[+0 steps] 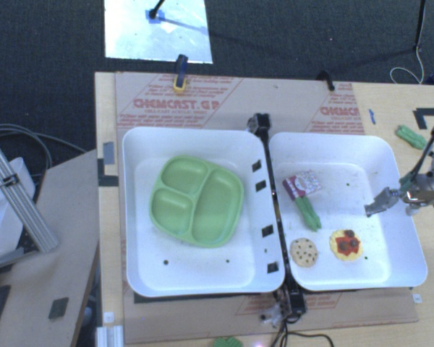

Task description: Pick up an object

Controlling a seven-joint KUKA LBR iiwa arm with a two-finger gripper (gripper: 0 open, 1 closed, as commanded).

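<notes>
In the right-hand shallow white bin (401,166) lie a red-and-white packet (302,184), a green pickle-shaped toy (307,212), a round tan cookie (303,251) and a small pizza-like disc (346,244). The grey gripper (380,202) hovers by the bin's right side, gripping nothing; whether it is released or clenched, I cannot tell. A green sectioned plastic plate (197,201) sits in the left white bin (141,157).

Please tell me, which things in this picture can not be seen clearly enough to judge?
- End effector: camera view, small and blurred at the right bin's edge; its state is unclear.
- Arm: cut off by the right edge.
- Red-and-white packet: print too small to read.
- Green object: cut off by the bottom edge.
</notes>
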